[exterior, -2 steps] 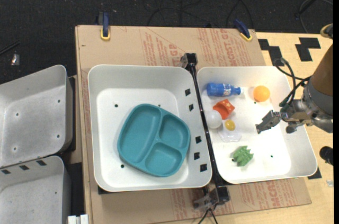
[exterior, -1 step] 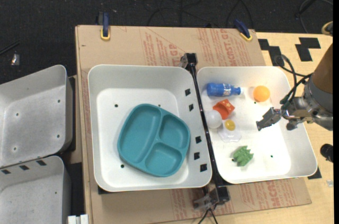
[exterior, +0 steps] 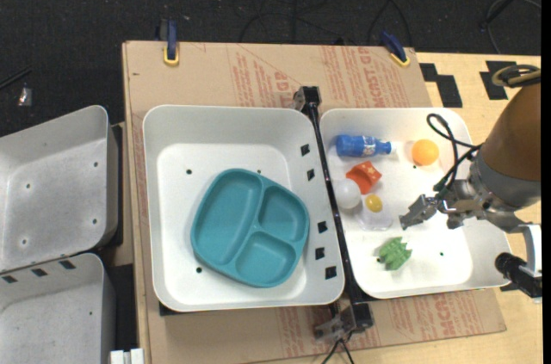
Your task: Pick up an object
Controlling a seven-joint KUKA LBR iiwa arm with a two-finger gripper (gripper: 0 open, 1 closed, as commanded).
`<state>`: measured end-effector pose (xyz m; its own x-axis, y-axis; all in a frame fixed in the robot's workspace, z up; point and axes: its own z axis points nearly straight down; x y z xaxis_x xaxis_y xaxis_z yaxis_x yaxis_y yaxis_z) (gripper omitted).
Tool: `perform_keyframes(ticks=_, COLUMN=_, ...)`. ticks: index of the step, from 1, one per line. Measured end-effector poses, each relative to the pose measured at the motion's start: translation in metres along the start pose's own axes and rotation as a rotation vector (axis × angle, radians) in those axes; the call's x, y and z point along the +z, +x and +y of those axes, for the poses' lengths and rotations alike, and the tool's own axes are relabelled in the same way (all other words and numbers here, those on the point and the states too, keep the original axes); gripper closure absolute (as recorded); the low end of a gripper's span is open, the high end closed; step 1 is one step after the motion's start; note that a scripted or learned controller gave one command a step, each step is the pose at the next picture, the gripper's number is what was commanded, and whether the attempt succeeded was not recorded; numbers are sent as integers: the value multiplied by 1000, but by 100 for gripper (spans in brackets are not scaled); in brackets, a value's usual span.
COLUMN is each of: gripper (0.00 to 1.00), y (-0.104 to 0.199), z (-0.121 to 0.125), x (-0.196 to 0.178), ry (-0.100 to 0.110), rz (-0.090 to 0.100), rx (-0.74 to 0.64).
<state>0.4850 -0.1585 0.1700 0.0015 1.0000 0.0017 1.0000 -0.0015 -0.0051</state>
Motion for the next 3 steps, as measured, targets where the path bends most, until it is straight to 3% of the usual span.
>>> perform_keyframes(ticks=2, gripper=0, y=6, z=-7, x=80, ry=-1, rz=0, rx=0)
perform_keyframes(ticks=3, gripper=100, y=6, z=-7, x=68, ry=-4, rz=-1, rx=1)
